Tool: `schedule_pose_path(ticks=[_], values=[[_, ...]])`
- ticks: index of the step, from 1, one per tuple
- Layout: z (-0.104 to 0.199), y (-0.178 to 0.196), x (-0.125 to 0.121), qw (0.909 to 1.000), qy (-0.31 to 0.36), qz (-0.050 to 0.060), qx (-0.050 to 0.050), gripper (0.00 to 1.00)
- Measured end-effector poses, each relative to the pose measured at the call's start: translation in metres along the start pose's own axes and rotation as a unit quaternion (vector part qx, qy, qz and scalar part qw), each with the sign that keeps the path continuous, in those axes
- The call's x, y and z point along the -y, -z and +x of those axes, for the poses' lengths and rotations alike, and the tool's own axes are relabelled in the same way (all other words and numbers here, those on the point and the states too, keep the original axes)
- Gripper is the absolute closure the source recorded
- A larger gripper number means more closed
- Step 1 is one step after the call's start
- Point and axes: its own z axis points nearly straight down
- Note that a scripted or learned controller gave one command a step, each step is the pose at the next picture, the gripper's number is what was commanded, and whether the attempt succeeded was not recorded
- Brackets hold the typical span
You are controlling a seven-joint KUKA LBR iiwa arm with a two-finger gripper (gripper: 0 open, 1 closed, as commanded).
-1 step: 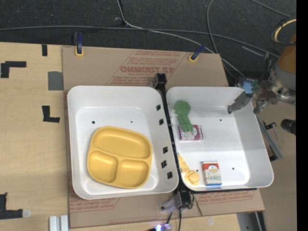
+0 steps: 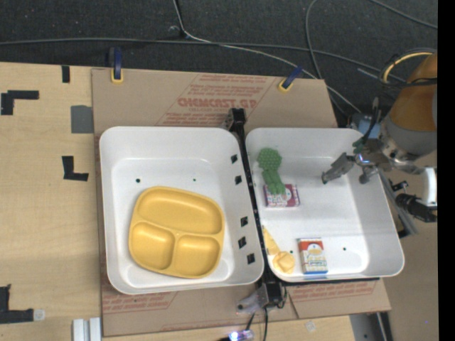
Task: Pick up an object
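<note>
The right bin holds a green broccoli-like toy near its left wall, a small pink-and-white packet just below it, a red, white and blue box near the front, and a yellow piece at the front left corner. My gripper hangs over the bin's far right part, its fingers spread open with nothing between them. It is well right of the green toy and the packet.
The left bin holds a yellow divided plate. A black divider joins the two bins. Both sit on brown cardboard on a wooden bench. Cables run across the dark back area.
</note>
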Motion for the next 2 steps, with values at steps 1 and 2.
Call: schedule_pose_path(ticks=[1,2], values=[[0.001,-0.065,0.000,1.0000,0.000,0.000,0.000,0.00],[0.001,-0.082,-0.001,1.0000,0.000,-0.003,0.002,0.00]])
